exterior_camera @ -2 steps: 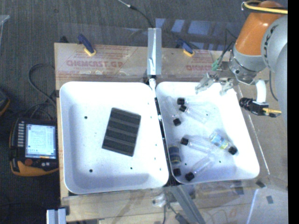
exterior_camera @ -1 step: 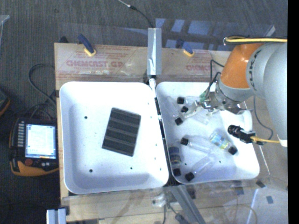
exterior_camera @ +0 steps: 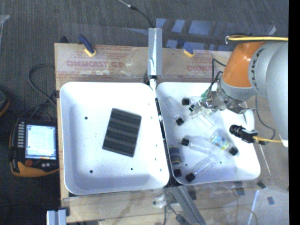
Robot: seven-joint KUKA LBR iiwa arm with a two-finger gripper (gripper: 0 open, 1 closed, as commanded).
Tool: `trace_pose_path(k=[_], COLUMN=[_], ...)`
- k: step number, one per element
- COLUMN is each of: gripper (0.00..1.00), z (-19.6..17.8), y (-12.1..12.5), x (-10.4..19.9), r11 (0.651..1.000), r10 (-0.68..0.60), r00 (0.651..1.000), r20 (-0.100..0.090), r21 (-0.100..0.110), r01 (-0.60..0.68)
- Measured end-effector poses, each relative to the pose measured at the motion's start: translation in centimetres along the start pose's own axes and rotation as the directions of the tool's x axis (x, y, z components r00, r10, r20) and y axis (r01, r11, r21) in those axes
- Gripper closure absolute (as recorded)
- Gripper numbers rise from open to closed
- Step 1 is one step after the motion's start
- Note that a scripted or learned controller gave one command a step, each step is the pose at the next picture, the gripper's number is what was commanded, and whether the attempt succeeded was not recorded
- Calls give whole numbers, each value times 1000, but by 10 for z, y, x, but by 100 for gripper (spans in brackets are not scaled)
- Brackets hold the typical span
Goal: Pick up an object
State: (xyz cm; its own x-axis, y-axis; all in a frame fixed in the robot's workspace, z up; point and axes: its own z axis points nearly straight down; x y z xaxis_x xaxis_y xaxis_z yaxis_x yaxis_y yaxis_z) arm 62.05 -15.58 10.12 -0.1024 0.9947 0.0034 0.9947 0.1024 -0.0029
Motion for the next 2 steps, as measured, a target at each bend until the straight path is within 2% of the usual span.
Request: trace_pose_path(k=[1, 2], gripper=[100, 100], z=[-108, -102], y=[48, 59], x=[28, 108], r11=[997, 993], r10=[76, 120], r00=[997, 993], r20=[6, 4], r21=[-3, -1], r01=[-76, -120])
